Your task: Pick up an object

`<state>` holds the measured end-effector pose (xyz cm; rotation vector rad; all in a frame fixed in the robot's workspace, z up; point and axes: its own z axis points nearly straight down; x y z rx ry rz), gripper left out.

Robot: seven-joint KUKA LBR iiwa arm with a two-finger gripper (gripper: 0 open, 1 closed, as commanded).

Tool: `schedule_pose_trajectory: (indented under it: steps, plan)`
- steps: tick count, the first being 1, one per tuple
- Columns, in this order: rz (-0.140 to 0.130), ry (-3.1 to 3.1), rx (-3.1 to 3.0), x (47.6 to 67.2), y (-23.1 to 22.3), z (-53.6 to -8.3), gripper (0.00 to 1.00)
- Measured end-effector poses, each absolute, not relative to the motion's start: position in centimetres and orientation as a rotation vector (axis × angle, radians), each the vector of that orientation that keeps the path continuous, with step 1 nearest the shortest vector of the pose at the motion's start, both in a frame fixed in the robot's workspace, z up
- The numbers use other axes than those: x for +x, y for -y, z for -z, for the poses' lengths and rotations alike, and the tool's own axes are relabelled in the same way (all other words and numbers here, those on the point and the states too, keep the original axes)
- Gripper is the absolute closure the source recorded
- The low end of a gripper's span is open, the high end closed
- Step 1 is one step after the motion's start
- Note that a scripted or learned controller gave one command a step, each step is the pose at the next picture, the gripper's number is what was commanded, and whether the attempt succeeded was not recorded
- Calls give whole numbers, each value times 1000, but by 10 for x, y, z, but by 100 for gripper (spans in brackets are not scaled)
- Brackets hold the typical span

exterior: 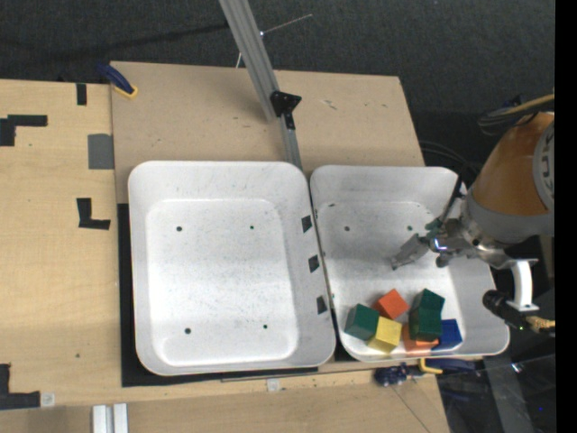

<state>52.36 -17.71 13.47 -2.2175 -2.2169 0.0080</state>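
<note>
Bench: light wood board with two shallow white bins side by side on a black mat. Left bin has a speckled floor with four small dark dots. Right bin holds all the blocks, clustered in its near right corner.

Blocks: green cube on the left of the cluster, yellow cube just beside it on the near side, orange cube just beyond those two, dark green cube to the right, blue block at the near right against the bin wall. A second orange piece is partly hidden under the dark green one.

Arm comes in from the right, orange band visible above the wrist. Gripper sits over the right bin's floor, mid-bin, beyond the cluster and apart from it. Nothing visible between the fingers; can't tell from this angle whether they're spread or closed.

Surroundings: grey metal pole runs diagonally from the far edge down to the gap between the bins, black clamp on it. Black tape marks and a grey patch on the wood at left. Blue and yellow clamp at the board's far left corner, another blue clamp at the near edge below the right bin. Dark floor beyond the board
</note>
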Motion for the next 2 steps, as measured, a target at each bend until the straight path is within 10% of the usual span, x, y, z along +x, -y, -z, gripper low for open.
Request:
schedule_pose_trajectory:
  steps: [1, 2]
  plan:
    - [-4, 2222, -2219, 523, 177, -90, 0]
    - [-2, 2221, -2217, 523, 176, -101, 100]
